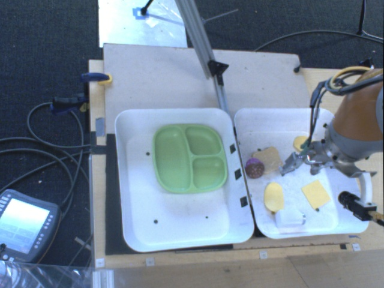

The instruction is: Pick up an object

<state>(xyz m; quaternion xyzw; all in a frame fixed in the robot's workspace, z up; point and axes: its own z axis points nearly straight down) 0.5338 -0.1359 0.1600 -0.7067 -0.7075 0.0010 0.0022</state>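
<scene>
My gripper (300, 165) hangs over the middle of the right bin (262, 120), open, with nothing between its fingers. Just left of it lie a tan flat piece (268, 157) and a purple round object (254, 168). A small yellow piece (300, 143) sits just behind the gripper. In front of it are a yellow oval object (273, 197), a yellow square slice (315, 194) and a white block (290, 216).
The left bin (138, 215) holds a green divided plate (189, 158). A grey pole (198, 32) slants down to the wall between the bins. Cables and a handheld pendant (24, 221) lie on the floor at the left.
</scene>
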